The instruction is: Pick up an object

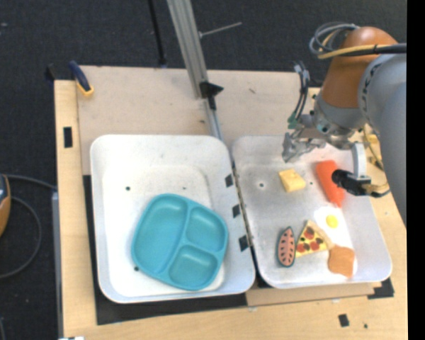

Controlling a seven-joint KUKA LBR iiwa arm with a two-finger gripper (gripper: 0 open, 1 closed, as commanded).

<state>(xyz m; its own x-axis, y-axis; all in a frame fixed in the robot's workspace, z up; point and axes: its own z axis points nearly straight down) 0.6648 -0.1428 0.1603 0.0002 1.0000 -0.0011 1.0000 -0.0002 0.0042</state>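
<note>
Camera view: pale yellow cheese wedge (292,181)

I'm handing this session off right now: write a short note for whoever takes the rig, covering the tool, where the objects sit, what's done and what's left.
Tool: hangs over the back of the right bin, above the yellow cheese block; nothing seen between its fingers, and I cannot tell whether they are open or shut.
Right bin also holds: orange carrot, fried egg, pizza slice, watermelon slice, orange-brown piece at the front right corner.
Left bin: teal divided plate.
Done: no pick visible.
Left: grasp and lift one object; the cheese block is nearest.
</note>
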